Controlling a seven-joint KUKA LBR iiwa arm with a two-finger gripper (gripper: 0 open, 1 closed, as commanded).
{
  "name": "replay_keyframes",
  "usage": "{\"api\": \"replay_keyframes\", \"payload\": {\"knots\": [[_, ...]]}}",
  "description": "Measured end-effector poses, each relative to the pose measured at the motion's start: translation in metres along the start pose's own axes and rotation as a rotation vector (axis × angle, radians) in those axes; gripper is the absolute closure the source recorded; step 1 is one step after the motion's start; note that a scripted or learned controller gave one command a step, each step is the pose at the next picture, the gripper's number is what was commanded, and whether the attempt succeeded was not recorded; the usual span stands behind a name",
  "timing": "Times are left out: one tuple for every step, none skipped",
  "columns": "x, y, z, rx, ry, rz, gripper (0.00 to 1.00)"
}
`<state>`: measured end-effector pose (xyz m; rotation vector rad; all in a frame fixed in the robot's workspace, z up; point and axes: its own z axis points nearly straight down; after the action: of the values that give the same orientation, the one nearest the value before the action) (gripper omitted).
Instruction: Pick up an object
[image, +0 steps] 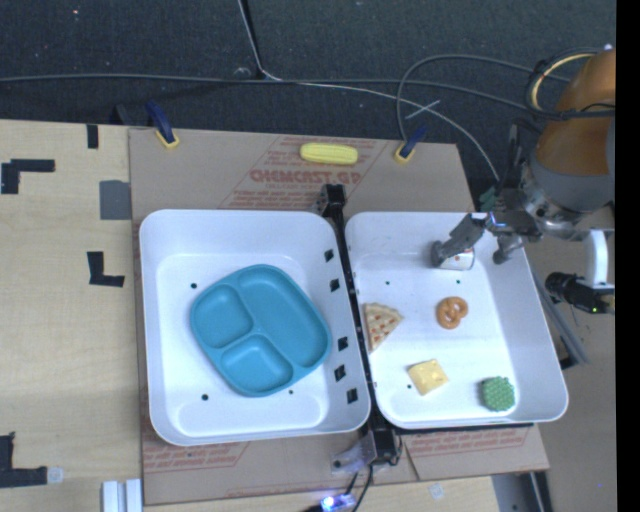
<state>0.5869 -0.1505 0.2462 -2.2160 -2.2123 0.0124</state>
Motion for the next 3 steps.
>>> {"api": "replay_keyframes", "payload": {"knots": [[0.000, 0.002, -0.006, -0.011, -0.002, -0.003, 0.00], [-0.006, -0.003, 0.041, -0.007, -0.002, -0.002, 0.00], [-0.011, -0.005, 0.087, -0.006, -0.002, -0.002, 0.00]]}}
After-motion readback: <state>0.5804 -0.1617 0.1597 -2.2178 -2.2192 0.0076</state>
